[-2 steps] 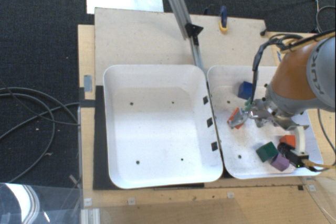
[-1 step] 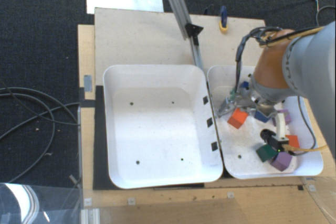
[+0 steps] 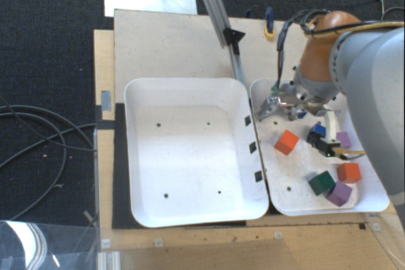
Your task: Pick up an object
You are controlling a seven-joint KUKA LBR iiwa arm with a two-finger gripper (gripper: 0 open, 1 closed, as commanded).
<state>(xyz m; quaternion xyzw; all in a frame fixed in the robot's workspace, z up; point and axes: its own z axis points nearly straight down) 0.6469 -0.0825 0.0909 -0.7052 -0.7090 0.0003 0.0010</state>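
Camera view: the grey arm (image 3: 373,85) comes in from the right and bends down over the far end of the right bin (image 3: 297,167). Its gripper (image 3: 269,105) is low over the bin's far left corner, pointing toward the wall shared with the left bin (image 3: 190,155). Whether the gripper is open or closed cannot be told from this angle, and nothing is seen held in it.

All the loose pieces lie in the right bin, on the near side of the gripper. The closest is an orange cube (image 3: 286,141), a little nearer the camera than the gripper and slightly to its arm side, clear of it and apart from the other pieces. It sits flat on the bin floor. Being a cube it has no long axis to speak of; it is turned so that its edges run at a slant to the bin walls, with one corner toward the near end of the bin.

Farther toward the arm side, a blue block (image 3: 318,130) is partly hidden by the wrist, and a small purple block (image 3: 343,139) lies just beyond it. Farthest from the gripper, at the near right end of the bin, three cubes are close together: a red-orange cube (image 3: 348,172), a green cube (image 3: 321,183) and a purple cube (image 3: 339,193), the green and purple ones just beside each other.
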